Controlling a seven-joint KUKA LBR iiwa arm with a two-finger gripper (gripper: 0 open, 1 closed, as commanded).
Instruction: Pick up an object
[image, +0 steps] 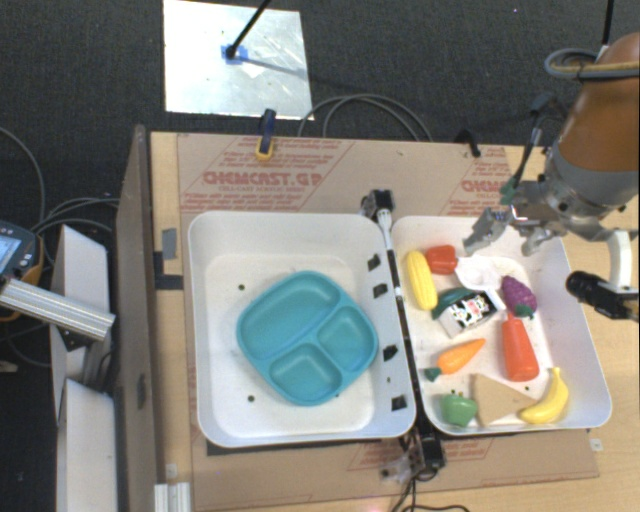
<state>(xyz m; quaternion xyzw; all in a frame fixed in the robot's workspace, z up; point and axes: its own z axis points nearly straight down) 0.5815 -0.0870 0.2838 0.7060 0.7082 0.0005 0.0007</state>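
Note:
The right bin (590, 345) holds several toy foods. A yellow corn cob (420, 279) lies by its left wall, with an orange-red pepper (441, 260) beside it. Right of these are a white crumpled piece (489, 271), a purple eggplant (517, 295) and a black-and-white cow-patterned toy (468, 310). Nearer the front are a carrot (460, 355), a red-orange bottle (519, 348), a banana (548, 398), a tan wedge (498, 397) and a green apple (459, 408). My gripper (508, 233) hangs over the bin's far edge, above the white piece, open with nothing between its fingers.
The left bin (225, 300) bears a teal divided plate (307, 337). A black divider with clips (390, 300) runs between the bins. Cables (370, 105) loop behind the bench, and a black fitting (600, 292) juts in at the right.

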